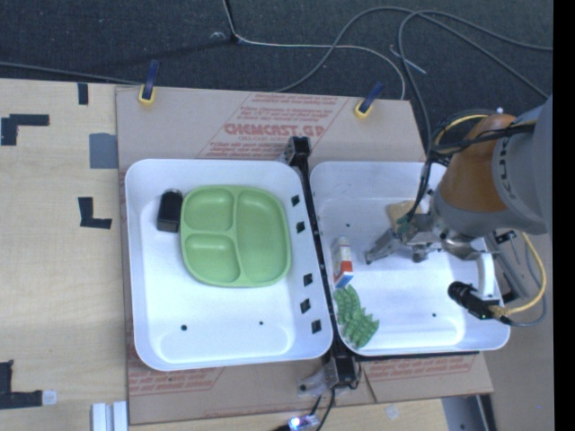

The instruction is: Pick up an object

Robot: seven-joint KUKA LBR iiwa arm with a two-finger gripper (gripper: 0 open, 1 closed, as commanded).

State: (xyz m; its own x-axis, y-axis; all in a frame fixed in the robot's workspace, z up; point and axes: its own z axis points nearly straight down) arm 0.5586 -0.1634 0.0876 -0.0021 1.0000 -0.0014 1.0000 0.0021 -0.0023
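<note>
The nearest candidates for picking lie in the right bin (467,335), along its left wall: a small tube-like item (342,260), white with red and blue print, lying roughly lengthwise against the divider, and just below it toward the bin's front-left corner a crumpled green leafy piece (356,316), soft and ragged at its edges. A tan, flat scrap (399,212) sits further back, near the bin's middle, partly under the arm.

The hand (382,250) hangs low over the middle of that bin, its dark fingers pointing left toward the tube, apart from it and a little to its right. Nothing sits between the fingers; whether they are spread or closed is too small and dark to tell. Its slanted reach suggests an approach toward the objects by the divider, with no grasp made yet.

In the left bin (144,330), well apart, a smooth pale-green sectioned plate (236,235) rests in the back half, with a small black block (169,211) touching its left edge. Both bins are shallow, glossy white plastic, sitting on a cardboard sheet (269,119) clipped onto the wooden tabletop (54,268).
</note>
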